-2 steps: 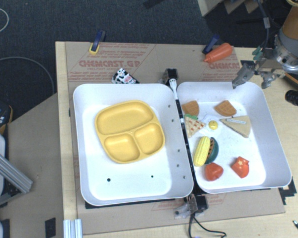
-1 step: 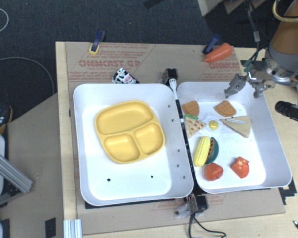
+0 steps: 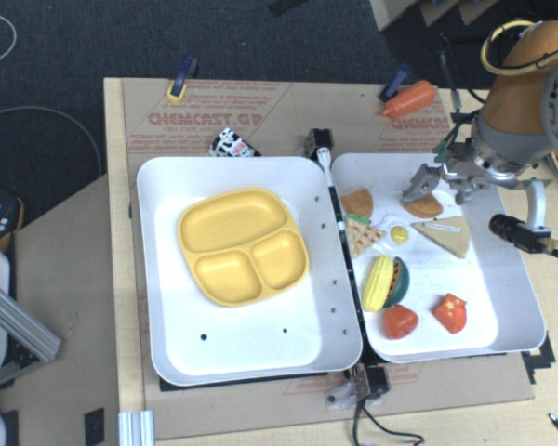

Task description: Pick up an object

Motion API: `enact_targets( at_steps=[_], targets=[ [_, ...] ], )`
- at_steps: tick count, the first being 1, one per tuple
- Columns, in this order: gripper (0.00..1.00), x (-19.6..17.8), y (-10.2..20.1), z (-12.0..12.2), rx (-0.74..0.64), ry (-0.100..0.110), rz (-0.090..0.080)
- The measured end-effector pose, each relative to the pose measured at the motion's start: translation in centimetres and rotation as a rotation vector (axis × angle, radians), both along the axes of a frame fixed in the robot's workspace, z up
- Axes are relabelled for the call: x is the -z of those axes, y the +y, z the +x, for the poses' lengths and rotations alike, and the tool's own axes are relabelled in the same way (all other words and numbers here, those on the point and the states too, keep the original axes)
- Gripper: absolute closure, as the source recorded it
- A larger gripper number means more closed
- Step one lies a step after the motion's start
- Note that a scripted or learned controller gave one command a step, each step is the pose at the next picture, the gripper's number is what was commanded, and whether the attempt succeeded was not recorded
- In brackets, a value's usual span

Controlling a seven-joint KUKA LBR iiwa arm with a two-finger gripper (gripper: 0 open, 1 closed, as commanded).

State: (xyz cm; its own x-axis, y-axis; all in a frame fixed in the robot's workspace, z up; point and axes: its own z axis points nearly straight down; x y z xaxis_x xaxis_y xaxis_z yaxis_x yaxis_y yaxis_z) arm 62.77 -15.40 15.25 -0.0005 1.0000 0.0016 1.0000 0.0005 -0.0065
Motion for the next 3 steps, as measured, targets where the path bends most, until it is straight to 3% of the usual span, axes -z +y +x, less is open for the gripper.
enact_targets(
  at_steps=[1, 2, 3],
  targets=[
    [0.00, 4.5, 0.6, 0.4, -0.001, -0.001, 0.000],
    [0.00, 6.5, 0.5, 0.5, -0.001, -0.007, -0.004],
    [1.00, 5.0, 0.3, 0.7, 0.001, -0.015, -0.010]
  ],
)
